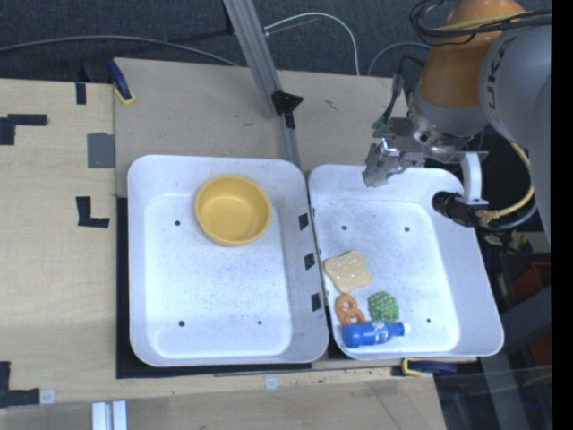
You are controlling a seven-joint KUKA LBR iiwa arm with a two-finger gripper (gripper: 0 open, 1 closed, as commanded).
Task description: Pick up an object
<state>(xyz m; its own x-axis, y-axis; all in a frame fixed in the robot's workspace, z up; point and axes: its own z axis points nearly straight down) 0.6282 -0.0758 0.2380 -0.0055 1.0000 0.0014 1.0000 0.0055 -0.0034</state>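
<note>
Approach step: claw (381,170) hangs over right bin's (448,240) far edge, nothing in it, can't tell how open; next needs move twd bread slice (347,271), then descend

Both white bins, left (152,267) and right (448,267), look like smooth moulded plastic, faintly speckled, low sheen. Yellow bowl (233,209) near the left bin's far edge: matt plastic. At the right bin's near-left corner, blue bottle (373,332) glossy plastic; green piece (383,305) bumpy; pretzel (349,309) and tan toast (347,270) matt, plastic-looking. Bench (54,267) is pale unvarnished wood or plywood. Arm (501,52) casing smooth grey, orange band (466,34) glossy. Gripper (383,168) bare metal.
</note>
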